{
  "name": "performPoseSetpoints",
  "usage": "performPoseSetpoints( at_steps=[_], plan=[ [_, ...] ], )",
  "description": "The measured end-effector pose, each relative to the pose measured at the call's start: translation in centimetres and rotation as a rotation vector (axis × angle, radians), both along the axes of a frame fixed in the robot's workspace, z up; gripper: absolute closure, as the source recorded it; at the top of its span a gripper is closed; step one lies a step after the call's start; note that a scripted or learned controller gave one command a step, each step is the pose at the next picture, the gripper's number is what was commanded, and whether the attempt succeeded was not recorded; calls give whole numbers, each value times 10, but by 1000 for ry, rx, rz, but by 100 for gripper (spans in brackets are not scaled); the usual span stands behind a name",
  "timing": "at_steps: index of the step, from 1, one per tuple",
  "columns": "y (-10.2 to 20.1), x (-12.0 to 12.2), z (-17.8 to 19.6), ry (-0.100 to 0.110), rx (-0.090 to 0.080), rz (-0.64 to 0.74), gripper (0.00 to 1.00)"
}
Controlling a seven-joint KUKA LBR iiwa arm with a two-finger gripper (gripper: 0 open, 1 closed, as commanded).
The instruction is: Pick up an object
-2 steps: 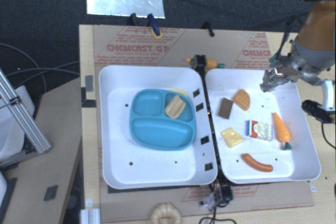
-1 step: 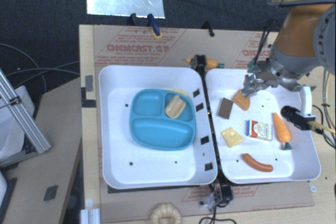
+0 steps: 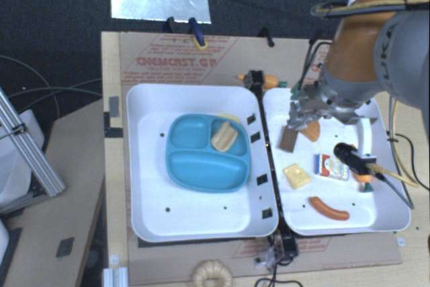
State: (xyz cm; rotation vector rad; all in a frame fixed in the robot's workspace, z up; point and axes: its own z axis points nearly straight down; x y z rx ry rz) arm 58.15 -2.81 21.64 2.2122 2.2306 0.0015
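Jaws: low over the back left part of the right bin (image 3: 376, 201), close to the divider between the bins; how far open they stand cannot be told, nor whether they have hold of anything.

Brown block (image 3: 289, 139): directly beneath the jaws, tilted, touching or just short of them.

Orange-brown piece (image 3: 311, 132): just beside the block, on its right.

Yellow wedge (image 3: 296, 176): near the front of the block, lying apart from it on bare floor.

Small carton (image 3: 330, 167): right of the wedge; red, white and blue print, too small to read.

Sausage (image 3: 328, 208): near the front wall, well apart from the block.

Arm (image 3: 366, 44): grey and orange, above the bin's back right corner.

Left bin (image 3: 151, 144): holds a blue divided tray (image 3: 201, 168) with a beige roll (image 3: 225, 137) in its back right compartment; open white floor runs along the left and front walls.

Card sheet (image 3: 175, 60): under both bins, red print reading "CHEMCAST GP" behind the left bin.
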Motion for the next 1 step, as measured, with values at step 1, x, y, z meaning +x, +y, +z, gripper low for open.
performPoseSetpoints(
  at_steps=[1],
  plan=[
    [60,-7,13,-1,2,2,100]
  ],
)
